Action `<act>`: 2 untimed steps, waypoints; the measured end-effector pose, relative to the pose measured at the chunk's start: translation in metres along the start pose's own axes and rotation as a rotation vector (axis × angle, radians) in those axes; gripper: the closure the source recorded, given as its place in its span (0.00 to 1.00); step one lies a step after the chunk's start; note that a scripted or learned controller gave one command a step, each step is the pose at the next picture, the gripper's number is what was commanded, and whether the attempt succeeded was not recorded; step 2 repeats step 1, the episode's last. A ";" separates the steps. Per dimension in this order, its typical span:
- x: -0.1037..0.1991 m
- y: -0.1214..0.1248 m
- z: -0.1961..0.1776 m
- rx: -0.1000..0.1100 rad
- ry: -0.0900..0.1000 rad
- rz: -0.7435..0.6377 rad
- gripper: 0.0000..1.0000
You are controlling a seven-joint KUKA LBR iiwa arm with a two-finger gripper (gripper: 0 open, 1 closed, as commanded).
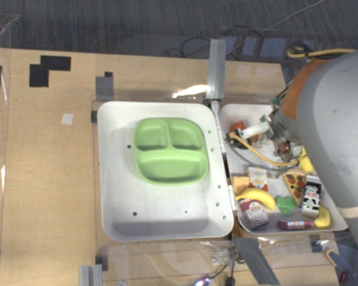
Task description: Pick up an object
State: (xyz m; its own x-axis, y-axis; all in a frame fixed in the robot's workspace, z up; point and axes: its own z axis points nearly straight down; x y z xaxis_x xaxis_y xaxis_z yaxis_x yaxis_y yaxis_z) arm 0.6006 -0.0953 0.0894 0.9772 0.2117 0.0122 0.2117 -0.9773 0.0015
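Claw low in the right bin, grip unreadable

Claw (283, 146) sits down among the clutter at the far end of the right bin (238, 109), hanging from the grey arm (337, 136) that covers the bin's right side. Its tip is lost against the wrist and the things under it, so I cannot tell whether it is apart or together. Nothing can be seen clamped in it.

The things to pick all lie in this same bin:
- A red thing (237, 127) lies to the view's left of the claw, near the bin's far left corner.
- A packet (258, 174) lies nearer the camera than the claw and a little left.
- A banana (255, 196) lies just beyond that packet, touching it.
- A can (252, 212) lies against the banana's near side.
- A pizza slice (295, 185) lies just camera-side of the claw.
- A carton (311, 196) stands beside the slice, at the arm's edge.
- A green lump (285, 204) rests between the banana and the carton.
- A dark bar (293, 224) lies along the near wall, farthest from the claw.
- A yellow piece (323, 217) is at the bar's right end.

Well left of the claw, the left bin (116, 177) holds a green tray (170, 151), lying flat with three compartments.
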 end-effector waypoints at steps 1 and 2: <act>-0.039 -0.021 -0.002 -0.001 0.001 0.010 0.00; -0.039 -0.021 -0.002 -0.001 0.001 0.010 0.00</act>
